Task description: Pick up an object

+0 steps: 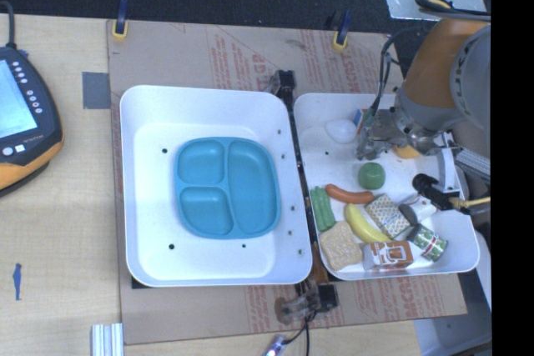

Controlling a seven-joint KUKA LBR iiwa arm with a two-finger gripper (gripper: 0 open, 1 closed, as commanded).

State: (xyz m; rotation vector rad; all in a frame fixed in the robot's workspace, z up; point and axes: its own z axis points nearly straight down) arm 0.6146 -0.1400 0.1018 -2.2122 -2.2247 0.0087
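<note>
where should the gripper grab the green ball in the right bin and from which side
Grip the green ball across its middle, coming straight down from above. It is round, so any finger axis fits, but the sausage lies close below it and the gripper hangs just above it. Closing left to right looks likeliest to keep the fingers off the sausage.

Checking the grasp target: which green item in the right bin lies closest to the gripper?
The round green ball, just below the gripper; the long green piece lies farther left.
</note>
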